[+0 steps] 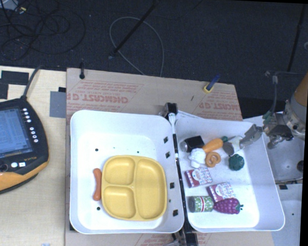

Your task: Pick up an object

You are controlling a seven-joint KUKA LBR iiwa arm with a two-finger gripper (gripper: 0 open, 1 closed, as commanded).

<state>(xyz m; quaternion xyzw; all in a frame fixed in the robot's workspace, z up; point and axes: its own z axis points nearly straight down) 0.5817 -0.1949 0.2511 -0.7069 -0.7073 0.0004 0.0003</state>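
Our gripper hovers at the right bin's two o'clock, grasp unreadable; we'd descend squarely over the green ball.

Arm cut off at right edge; hand blurred.

Legible markings: one printed word, seen upside down.
The cardboard sheet under the white bins carries red lettering, inverted, reading roughly "CHEMCRZT"; it appears twice along the sheet's far strip. Packet and can labels are too small to read.
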